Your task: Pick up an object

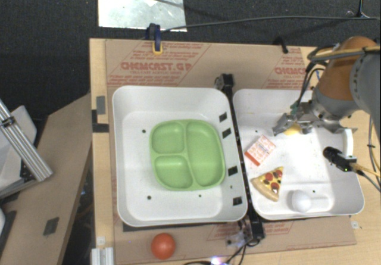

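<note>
Yellow object sits between the closed jaws of the gripper, right bin, 12 o'clock of pizza slice; red-white packet at 8 o'clock.

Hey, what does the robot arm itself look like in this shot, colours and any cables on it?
The arm comes in from the right: a rounded grey body with a broad orange band above the wrist. Thin dark cables loop along its left side down toward the gripper, which is a small grey metal assembly. A white piece with a black fitting hangs off below the wrist.
</note>
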Controlling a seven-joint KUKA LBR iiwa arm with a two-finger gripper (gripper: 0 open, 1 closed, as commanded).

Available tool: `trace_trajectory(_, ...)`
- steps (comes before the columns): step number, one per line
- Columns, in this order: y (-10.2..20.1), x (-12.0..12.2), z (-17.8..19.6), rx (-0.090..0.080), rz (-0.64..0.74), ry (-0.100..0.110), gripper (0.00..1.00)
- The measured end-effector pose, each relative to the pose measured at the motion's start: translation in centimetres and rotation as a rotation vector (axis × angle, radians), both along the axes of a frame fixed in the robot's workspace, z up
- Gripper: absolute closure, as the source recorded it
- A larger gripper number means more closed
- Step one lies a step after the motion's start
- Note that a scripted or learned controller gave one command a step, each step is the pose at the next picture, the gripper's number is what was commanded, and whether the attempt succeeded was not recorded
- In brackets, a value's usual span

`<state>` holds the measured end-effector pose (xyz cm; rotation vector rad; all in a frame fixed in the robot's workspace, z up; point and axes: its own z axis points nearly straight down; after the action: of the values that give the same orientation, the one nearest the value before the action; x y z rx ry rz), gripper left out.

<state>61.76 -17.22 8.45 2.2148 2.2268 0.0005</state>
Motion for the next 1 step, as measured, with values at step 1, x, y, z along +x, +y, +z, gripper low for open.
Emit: trace_trajectory(1,-0.02,0.15,1.23,-0.001,0.002,-0.005,1.0)
